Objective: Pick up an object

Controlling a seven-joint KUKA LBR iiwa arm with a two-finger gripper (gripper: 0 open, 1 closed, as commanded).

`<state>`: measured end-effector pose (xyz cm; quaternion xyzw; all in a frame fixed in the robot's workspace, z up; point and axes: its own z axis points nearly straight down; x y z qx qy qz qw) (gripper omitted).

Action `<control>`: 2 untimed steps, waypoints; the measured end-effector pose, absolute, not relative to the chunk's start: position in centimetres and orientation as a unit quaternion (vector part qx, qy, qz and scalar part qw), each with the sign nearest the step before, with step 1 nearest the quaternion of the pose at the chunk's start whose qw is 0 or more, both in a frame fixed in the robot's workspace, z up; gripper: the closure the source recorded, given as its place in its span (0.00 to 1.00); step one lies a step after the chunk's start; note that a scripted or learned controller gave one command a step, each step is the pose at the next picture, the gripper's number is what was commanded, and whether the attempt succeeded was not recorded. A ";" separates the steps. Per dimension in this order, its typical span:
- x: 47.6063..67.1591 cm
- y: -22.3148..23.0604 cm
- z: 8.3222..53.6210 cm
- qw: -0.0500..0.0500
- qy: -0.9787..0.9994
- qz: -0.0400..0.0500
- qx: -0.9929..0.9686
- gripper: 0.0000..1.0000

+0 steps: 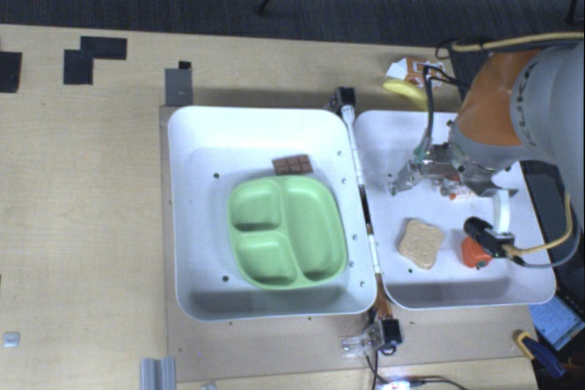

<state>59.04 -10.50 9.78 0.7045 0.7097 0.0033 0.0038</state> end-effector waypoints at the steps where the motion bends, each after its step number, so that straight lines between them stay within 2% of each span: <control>1: 50.6 -9.7 8.7 0.003 0.708 0.002 0.707 0.00; 2: 50.8 -9.7 9.8 0.005 0.708 0.004 0.706 1.00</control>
